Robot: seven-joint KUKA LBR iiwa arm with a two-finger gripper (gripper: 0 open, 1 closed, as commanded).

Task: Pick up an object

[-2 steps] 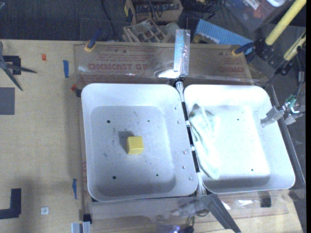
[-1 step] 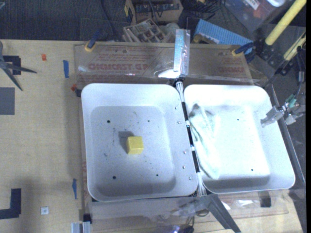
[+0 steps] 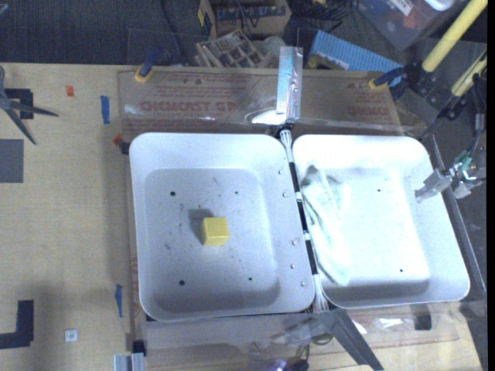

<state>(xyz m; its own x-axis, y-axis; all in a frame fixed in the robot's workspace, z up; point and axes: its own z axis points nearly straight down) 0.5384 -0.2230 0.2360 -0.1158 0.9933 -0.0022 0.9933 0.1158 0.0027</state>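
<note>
Two shallow white bins sit side by side on the bench. The left bin (image 3: 155, 168) has a speckled grey floor; the right bin (image 3: 402, 230) holds a crumpled clear plastic sheet (image 3: 325, 215) along its left side. A small yellow block (image 3: 215, 231) lies near the middle of the left bin's floor. Whether the gripper is open or closed cannot be told.

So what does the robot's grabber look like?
The gripper looks like a small, pale grey metal piece with a pointed end, over the right bin's rim. Behind it are darker parts, a bit of green and thin dark cables. Too small to tell more.
</note>
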